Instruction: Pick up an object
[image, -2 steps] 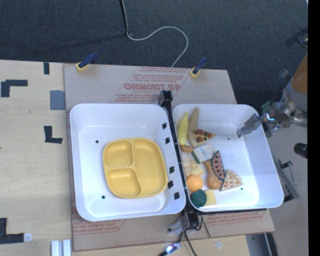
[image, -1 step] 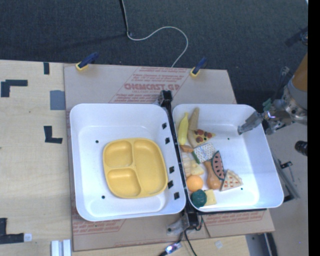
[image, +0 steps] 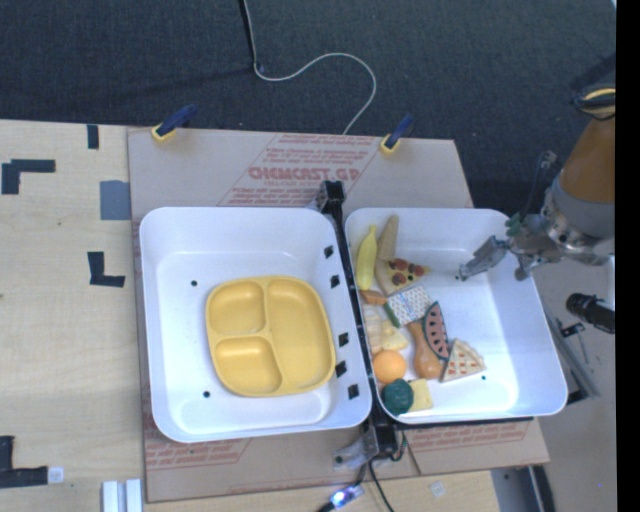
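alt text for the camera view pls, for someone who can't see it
A grey and orange robot arm reaches in from the right, its gripper over the right white bin, where toy food lies piled along the left side: a banana, a watermelon slice, an orange. The left white bin holds a yellow divided plate.

camera view: fixed overhead | slanted down | both bins (image: 160, 300) framed | arm (image: 590, 170) enters right

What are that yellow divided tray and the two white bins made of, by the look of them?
The yellow tray looks like moulded plastic: one even colour, rounded compartments, a soft sheen. The white bins also seem to be plastic or thin formed sheet, smooth and slightly glossy with rounded corners; which of the two I cannot tell.
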